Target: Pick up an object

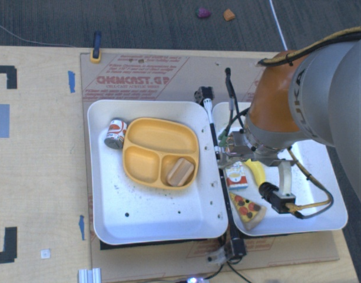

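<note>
Yellow banana (255, 171) (curved) lies beside carton (237, 176).

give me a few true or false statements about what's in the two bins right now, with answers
1. The yellow divided tray lies in the left bin. True.
2. The can sits inside one of the tray's compartments. False: it lies in the bin beside the tray's left edge.
3. A tan slice of bread lies in the tray's lower right compartment. True.
4. The pizza slice is in the left bin. False: it lies in the right bin, near the front left corner.
5. The banana lies in the right bin, beside a small carton. True.
6. The arm hangs over the left bin. False: it is above the right bin.
</note>
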Controlling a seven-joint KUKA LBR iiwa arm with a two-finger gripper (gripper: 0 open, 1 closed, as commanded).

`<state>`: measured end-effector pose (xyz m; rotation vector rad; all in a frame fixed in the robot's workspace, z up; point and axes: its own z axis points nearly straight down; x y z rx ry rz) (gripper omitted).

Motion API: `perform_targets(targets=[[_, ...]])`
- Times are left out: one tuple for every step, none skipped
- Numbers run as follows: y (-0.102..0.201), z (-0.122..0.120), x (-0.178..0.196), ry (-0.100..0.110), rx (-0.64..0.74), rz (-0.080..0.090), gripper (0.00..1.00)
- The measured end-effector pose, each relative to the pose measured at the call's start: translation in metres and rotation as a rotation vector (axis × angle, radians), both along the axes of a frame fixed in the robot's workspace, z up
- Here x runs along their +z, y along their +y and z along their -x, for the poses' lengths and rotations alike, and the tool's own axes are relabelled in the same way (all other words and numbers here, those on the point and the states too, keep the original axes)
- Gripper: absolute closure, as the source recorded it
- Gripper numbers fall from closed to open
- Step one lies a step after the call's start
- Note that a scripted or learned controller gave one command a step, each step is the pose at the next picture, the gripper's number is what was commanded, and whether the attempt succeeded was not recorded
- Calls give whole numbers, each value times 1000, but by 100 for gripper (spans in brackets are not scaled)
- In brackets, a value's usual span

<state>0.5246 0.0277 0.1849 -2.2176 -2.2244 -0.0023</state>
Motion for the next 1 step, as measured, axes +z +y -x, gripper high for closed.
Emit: perform_targets(targets=[[-1, 0, 0, 1, -2, 1, 0]])
